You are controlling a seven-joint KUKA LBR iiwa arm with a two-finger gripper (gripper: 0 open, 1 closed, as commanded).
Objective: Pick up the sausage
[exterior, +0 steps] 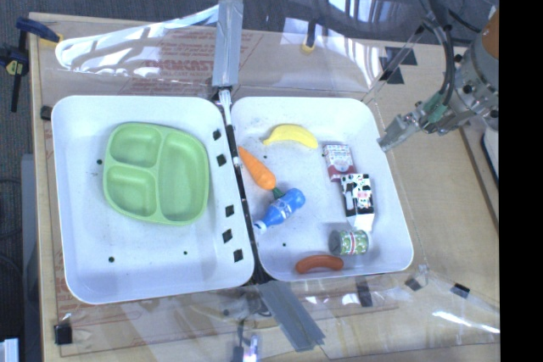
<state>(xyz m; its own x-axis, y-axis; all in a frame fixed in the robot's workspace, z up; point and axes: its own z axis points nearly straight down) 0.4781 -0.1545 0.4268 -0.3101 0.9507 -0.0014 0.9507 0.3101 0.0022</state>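
Two shallow white bins sat side by side on the bench. The left bin (76,258) carried a green divided plate (157,173) with three compartments, lying flat toward its middle. The right bin (386,182) held all the small things. Off to the right, outside that bin and above the bare bench, the gripper (395,132) hung at the end of the arm, well apart from everything in the bins; I could not tell how its claw stood.

Inside the right bin, a banana (289,135) lay near the far wall, with a carrot (257,169) just below it by the dividing edge. A blue bottle (280,208) lay tilted near the middle. A red-labelled packet (338,161) and a cow-patterned carton (357,197) lay end to end on the right side, with a small green can (349,243) below them. The sausage (319,264) lay along the near wall, just beside the can.
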